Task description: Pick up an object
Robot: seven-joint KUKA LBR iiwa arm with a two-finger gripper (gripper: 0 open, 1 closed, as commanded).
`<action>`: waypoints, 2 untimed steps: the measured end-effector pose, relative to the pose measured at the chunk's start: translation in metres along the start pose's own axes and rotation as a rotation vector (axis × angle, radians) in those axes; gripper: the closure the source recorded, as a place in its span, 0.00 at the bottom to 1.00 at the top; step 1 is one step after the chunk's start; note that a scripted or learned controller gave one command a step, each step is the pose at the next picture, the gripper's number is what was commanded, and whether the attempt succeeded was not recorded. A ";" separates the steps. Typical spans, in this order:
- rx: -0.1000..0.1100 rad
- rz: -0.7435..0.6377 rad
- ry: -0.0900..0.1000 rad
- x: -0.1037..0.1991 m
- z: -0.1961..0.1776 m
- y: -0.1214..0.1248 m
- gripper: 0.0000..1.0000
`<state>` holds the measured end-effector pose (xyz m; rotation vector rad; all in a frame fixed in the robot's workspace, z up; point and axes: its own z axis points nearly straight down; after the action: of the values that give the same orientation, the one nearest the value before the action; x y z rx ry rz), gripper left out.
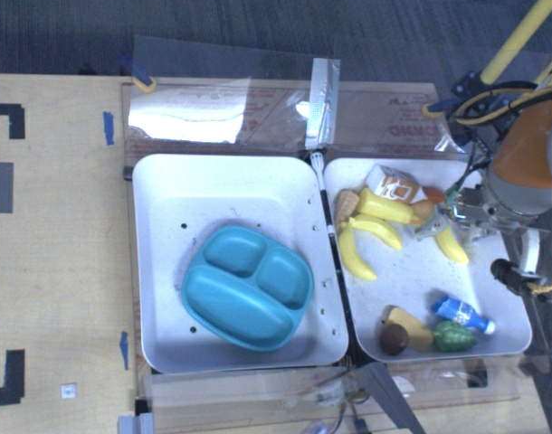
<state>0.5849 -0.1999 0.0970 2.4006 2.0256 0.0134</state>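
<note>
The gripper [450,213] is hanging low over the right bin [507,337], at the frame's right, beside yellow bananas [377,220]; whether its fingers are gripping anything, I cannot tell.

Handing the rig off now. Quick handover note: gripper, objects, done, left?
Gripper: low in the right bin, near its far right side, beside a small banana; finger state can't be read from this view.
Right bin also holds: two larger bananas, an orange-and-white packet, a blue bottle, a green item and a brown item.
Left bin: a blue divided plate.
Done: nothing visibly lifted.
Left: grasp and lift one object.
</note>
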 end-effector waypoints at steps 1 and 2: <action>0.000 0.000 -0.002 0.000 -0.009 0.000 1.00; -0.005 0.160 -0.004 0.053 -0.119 0.000 1.00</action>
<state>0.5930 -0.1479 0.2168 2.5504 1.8235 0.0137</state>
